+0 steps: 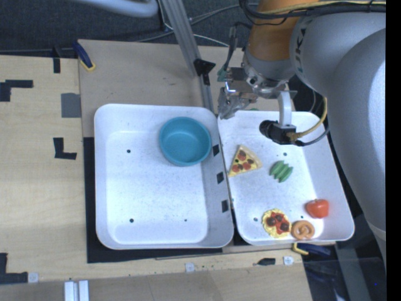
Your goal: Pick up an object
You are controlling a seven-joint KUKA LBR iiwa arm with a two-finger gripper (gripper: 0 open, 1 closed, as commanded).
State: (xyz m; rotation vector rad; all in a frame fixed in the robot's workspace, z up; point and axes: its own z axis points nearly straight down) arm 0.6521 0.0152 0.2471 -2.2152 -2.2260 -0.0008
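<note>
My gripper [230, 107] hangs over the far left corner of the right bin [313, 174], just above the rim between the two bins, with nothing seen between its fingers. Below it in the right bin lie a pizza slice [243, 161], a green pea pod [281, 170], a red pepper-like piece [317, 208], a small round pizza [276, 222] and a tan pretzel [303, 229]. A blue bowl [184, 141] sits in the far right part of the left bin [125, 187].
A metal pole [188, 42] slants down behind the bins to the divider. The grey arm with its orange band [285, 5] fills the upper right. A black cable fitting [276, 131] hangs over the right bin's far side.
</note>
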